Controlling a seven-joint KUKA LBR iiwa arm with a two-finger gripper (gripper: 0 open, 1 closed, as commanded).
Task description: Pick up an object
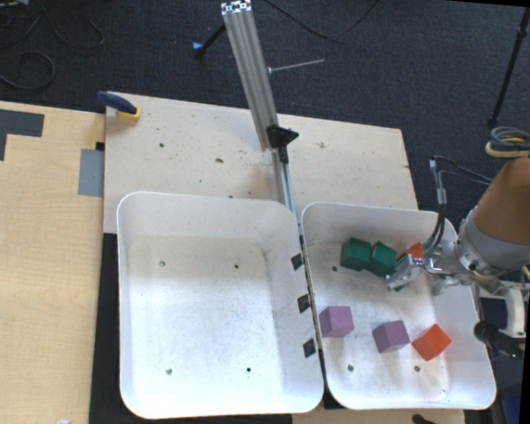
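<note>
The right bin (457, 395) holds several blocks. Two green blocks (369, 256) lie side by side in its upper middle. A purple block (336, 320) rests near the left wall and a second purple block (390, 336) sits lower in the middle. An orange block (432, 343) lies to the right of that one. My gripper (420, 272) hangs low over the bin's upper right, just right of the green blocks. A small orange-red piece (415, 253) shows right beside it; whether it is held is unclear. The wrist hides what lies under it.
The left bin (210, 294) sits next to the right one, with black clips (303, 303) along the shared rim. A slanted aluminium bar (255, 75) rises from behind the bins. A blue and yellow clamp (119, 104) lies at the bench's far left corner.
</note>
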